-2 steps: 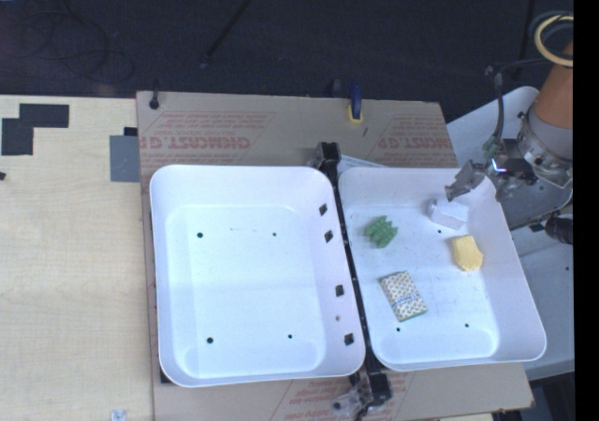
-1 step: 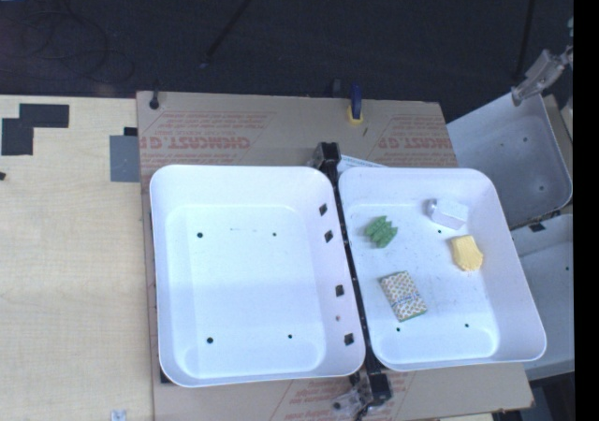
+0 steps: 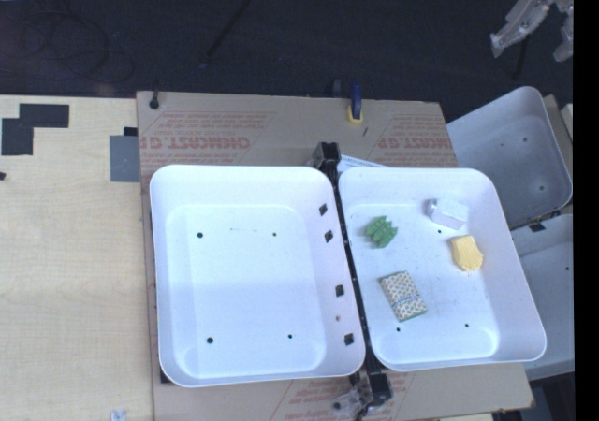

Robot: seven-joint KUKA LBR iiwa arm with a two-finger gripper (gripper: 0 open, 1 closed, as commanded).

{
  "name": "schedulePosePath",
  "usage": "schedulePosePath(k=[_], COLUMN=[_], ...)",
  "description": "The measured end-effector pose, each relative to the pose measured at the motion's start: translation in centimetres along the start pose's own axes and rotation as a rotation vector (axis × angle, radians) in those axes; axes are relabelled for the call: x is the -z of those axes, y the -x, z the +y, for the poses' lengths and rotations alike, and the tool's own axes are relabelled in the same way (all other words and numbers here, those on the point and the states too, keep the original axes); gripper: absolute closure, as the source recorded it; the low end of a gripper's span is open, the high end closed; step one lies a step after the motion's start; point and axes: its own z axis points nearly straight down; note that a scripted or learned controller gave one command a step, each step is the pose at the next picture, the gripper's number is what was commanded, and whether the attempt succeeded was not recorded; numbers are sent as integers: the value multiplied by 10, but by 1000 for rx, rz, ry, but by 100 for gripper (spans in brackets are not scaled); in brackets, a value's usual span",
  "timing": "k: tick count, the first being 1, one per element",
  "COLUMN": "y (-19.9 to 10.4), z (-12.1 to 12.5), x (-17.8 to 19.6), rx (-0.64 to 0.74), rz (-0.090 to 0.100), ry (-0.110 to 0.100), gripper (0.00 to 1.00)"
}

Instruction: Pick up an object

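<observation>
Four small things lie well below our raised hand [image 3: 533, 17]; grip unclear; next we descend onto one.

You see the gripper [image 3: 538, 12] raised, well apart from the right bin [image 3: 510, 223] objects: green piece [image 3: 380, 231], yellow block [image 3: 467, 253], patterned packet [image 3: 403, 296].

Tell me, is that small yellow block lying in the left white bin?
No, the small yellow block lies in the right white bin, near its right wall, beside a small white block.
</observation>
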Motion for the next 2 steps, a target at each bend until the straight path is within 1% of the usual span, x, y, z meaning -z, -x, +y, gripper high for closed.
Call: schedulePosePath(k=[1,2], y=[-239,-232], z=[-10,-9], x=[-9,1], rx=[8,-1], rz=[4,-1], ry=[-15,-18], gripper=[0,100])
